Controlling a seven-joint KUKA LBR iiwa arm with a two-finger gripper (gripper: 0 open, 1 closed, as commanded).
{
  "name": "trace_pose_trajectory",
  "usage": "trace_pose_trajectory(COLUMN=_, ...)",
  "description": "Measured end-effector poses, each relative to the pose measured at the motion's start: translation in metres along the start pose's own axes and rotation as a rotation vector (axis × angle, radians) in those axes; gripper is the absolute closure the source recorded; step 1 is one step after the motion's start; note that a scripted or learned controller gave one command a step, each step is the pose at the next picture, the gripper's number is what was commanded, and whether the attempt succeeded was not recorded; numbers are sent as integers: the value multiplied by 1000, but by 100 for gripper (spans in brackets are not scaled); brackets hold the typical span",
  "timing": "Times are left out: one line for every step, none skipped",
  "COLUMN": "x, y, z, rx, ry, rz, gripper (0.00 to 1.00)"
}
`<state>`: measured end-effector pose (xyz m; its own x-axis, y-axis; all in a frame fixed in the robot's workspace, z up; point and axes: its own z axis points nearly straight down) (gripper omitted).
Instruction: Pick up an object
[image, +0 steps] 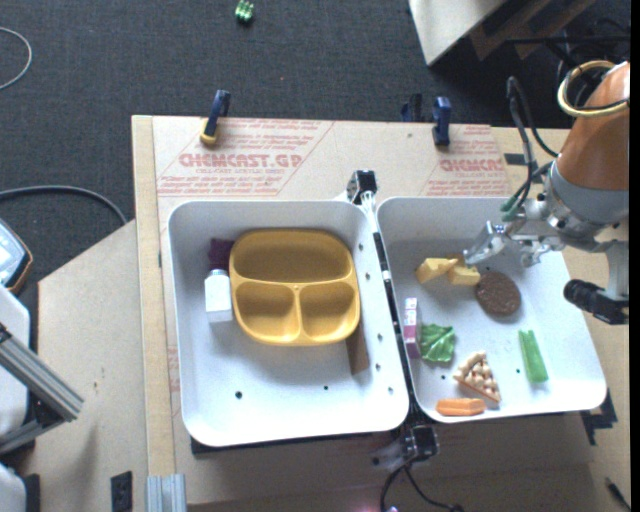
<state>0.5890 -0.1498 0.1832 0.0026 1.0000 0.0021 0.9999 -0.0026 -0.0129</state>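
Note:
In the right bin (580, 385) lie a yellow cheese wedge (437, 269), a brown round cookie (497, 294), a green leafy piece (436, 342), a green stick (532, 355), a waffle-like wedge (478, 377), an orange carrot (459, 406) and a small pink-white packet (411, 322). My gripper (484, 250) hangs over the upper part of that bin, just right of the cheese wedge and above the cookie. Its fingers look slightly apart, and nothing shows between them.
The left bin (190, 390) holds a yellow divided plate (294, 285), a small white bottle (217, 296), a dark purple item (220, 248) and a brown block (357, 353). Clamps (214, 115) hold the cardboard-covered bench at the back. The arm's orange band (598, 95) rises at the right.

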Motion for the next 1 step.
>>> trace_pose_trajectory(x=0, y=3, z=-7, rx=-14, ry=-2, rz=-3, gripper=0)
